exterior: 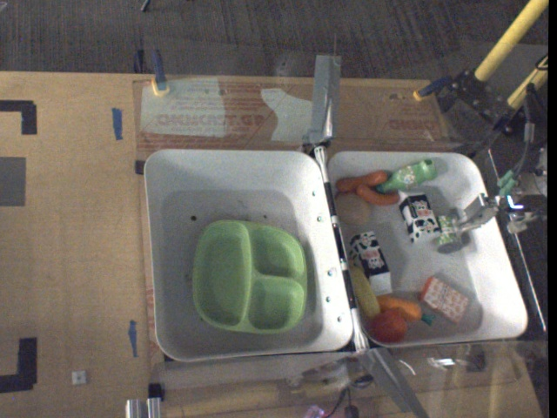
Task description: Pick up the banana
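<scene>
A pale wooden tabletop (70, 233) carries two shallow white bins of smooth moulded plastic with rounded corners. The left bin (165, 181) holds a glossy green plate (250, 274), rounded and split into three compartments.

The right bin (496, 259) serves as the landmark for everything else. The banana (364, 291), a slim yellow curved shape, lies against its left wall, toward the near corner, untouched, so by my reading the pick has not begun: reaching, closing and lifting are all left.

Just beside the banana's far end stands a small boxy milk carton (371, 259) with a cow print; a second carton (419, 218) sits near the bin's middle. A green bottle (407, 176) and an orange carrot-like piece (370, 187) lie along the far wall. A flat printed box (445, 299) rests near the front, and a round red tomato (389, 326) sits in the front left corner, just past the banana's near end.

The gripper (459, 229), metallic and blurred, hangs over the bin's right half, well apart from the banana; whether it is spread I cannot tell.
</scene>
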{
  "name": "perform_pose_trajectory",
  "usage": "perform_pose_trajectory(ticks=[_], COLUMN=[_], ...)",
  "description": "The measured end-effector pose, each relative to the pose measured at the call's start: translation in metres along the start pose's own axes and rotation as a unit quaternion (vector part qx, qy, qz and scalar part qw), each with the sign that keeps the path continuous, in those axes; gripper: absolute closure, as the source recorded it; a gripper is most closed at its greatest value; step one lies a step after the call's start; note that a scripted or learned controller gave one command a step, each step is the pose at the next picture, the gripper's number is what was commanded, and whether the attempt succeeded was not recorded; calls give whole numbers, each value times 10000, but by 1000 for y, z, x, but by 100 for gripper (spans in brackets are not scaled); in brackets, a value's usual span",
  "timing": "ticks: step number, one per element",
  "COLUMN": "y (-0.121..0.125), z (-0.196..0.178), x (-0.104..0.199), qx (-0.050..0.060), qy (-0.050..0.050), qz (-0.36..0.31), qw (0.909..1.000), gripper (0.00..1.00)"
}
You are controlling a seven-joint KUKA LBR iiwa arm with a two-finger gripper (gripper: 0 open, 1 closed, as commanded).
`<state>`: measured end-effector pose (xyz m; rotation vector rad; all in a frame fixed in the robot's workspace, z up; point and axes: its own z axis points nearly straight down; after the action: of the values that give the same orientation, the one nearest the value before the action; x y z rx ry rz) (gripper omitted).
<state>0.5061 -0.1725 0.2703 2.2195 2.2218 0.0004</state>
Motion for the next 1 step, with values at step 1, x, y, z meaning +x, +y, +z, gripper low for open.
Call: perform_pose_trajectory(ticks=[1], y=[-2], z=[42], x=[16], qx=[7], qy=[4], qz=[-62], qw=[10000], gripper=[0])
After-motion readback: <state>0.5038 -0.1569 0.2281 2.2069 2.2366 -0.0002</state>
